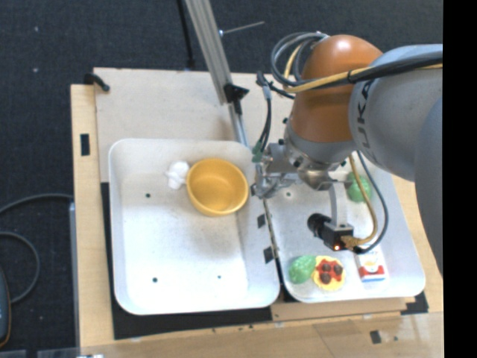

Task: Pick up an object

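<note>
the approach step is judged to be in hand, with the tool (262,185) seen low at the bins' shared edge, its state not to be told, the yellow bowl (217,186) just at its nine o'clock, so a centred descent is called for next.

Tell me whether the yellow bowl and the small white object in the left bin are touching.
Touching. The camera view shows the white object pressed against the upper-left rim of the yellow bowl, with no strip of bin floor between them.
</note>
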Available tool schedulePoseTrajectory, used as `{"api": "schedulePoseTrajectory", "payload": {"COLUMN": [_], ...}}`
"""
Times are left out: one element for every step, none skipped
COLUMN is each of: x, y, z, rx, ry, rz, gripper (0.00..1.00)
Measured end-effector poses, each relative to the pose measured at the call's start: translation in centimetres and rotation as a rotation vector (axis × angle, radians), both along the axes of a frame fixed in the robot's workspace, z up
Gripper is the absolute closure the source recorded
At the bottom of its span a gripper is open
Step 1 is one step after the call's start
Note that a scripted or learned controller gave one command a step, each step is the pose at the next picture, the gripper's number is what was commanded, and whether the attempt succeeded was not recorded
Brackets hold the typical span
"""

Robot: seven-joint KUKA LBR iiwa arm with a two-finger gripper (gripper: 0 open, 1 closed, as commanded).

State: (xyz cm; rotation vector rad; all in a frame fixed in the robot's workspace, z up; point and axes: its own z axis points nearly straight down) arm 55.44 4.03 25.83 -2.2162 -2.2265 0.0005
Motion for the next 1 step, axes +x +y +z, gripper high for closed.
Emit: {"api": "schedulePoseTrajectory", "payload": {"x": [-0.88], "y": [4.43], "z": [-1.27], "rx": [0.000], "ry": [0.000], "rz": [0.001], "gripper": [1.00]}}
